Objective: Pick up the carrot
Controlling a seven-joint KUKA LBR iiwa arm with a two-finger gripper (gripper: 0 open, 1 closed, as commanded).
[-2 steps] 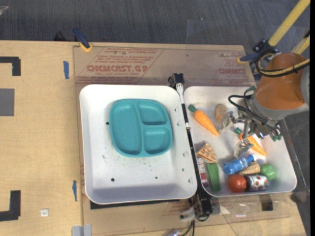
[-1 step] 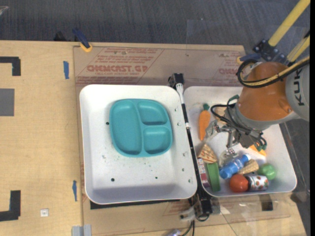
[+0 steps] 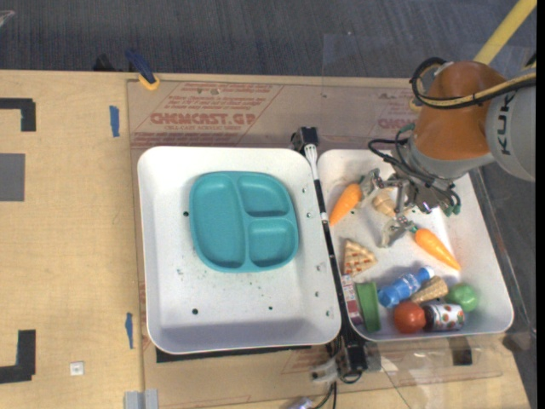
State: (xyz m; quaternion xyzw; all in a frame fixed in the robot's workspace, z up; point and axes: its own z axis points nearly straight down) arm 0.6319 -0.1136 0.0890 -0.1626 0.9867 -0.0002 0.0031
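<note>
- Carrot candidates all sit in the right bin (image 3: 479, 228), one of two white bins on our wooden bench (image 3: 68, 228); the left bin (image 3: 170, 301) carries just a teal divided plate (image 3: 243, 220).
- Next biggest, the arm (image 3: 456, 113) comes in from the right and hangs over the upper half of the right bin.
- Its gripper (image 3: 400, 218) points down into the bin, roughly mid-bin. We honestly can't tell whether it's released or clenched, the wrist and cables clutter that spot, and we see nothing clearly held in it.
- We count two orange tapered pieces. The right carrot (image 3: 437, 246) lies just beside the gripper, down and to the right of it, with its long axis running diagonally from upper left to lower right and its near end almost at the tool.
- The left carrot (image 3: 345, 204) is on the gripper's other side, near the bin's left wall, tilted the opposite way, upper right to lower left.
- So the gripper sits between the two. Our guess is the right one is the easier grab, since it's closer and lies free of the wall, but the wrist would need to line up across that diagonal.
- Small stuff along the bottom: pizza slice (image 3: 358, 258), blue bottle (image 3: 404, 286), tomato (image 3: 409, 316), none touching either carrot.
</note>
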